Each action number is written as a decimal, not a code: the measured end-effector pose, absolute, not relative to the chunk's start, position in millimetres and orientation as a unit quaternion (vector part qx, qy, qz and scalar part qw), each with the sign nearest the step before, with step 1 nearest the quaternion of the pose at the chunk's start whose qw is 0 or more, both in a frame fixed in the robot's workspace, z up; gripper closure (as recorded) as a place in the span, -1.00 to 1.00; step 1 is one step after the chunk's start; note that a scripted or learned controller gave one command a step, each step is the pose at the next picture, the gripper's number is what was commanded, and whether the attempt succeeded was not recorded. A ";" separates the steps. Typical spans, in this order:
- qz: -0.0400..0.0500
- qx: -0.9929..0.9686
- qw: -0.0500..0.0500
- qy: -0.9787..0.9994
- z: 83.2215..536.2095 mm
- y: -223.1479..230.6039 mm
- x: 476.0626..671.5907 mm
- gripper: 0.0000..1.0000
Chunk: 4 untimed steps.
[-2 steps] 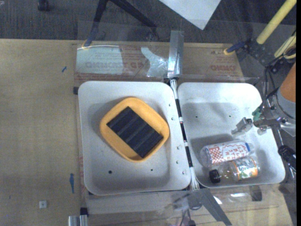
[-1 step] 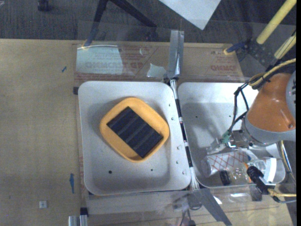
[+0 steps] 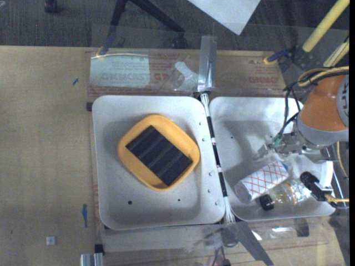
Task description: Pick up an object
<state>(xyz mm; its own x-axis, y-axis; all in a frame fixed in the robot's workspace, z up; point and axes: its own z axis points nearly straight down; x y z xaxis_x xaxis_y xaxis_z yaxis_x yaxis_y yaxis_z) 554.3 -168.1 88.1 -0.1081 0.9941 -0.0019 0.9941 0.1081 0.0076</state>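
Observation:
My gripper (image 3: 273, 147) hangs over the right bin (image 3: 238, 118), just above and touching or nearly touching the upper end of a white paper cup with a red lattice print (image 3: 260, 183). The cup lies on its side near the bin's front. Beside it, along the front wall, lies a clear plastic bottle (image 3: 285, 194) with a black cap pointing left. In the left bin (image 3: 111, 204) rests a yellow dish with rounded corners holding a black ribbed insert (image 3: 158, 157).
The grey arm with its orange band (image 3: 327, 112) comes in from the right over the right bin's far corner. A taped strip and a metal bracket (image 3: 207, 62) stand behind the bins. Bare wooden bench lies to the left.

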 end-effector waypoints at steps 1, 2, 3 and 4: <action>0.005 0.698 -0.003 0.716 88.8 -214.6 589.4 -1.00; 0.002 0.606 0.002 0.795 136.0 -182.1 523.9 -1.00; 0.000 0.643 0.002 0.766 206.3 -196.4 506.2 -1.00; 0.001 0.629 0.002 0.778 110.2 -140.1 509.8 -1.00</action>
<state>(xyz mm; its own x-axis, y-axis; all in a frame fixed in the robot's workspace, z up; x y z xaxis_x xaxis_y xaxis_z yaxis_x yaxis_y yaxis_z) 509.8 -140.1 110.2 -0.2098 0.9777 -0.0022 0.9777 0.2098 0.0049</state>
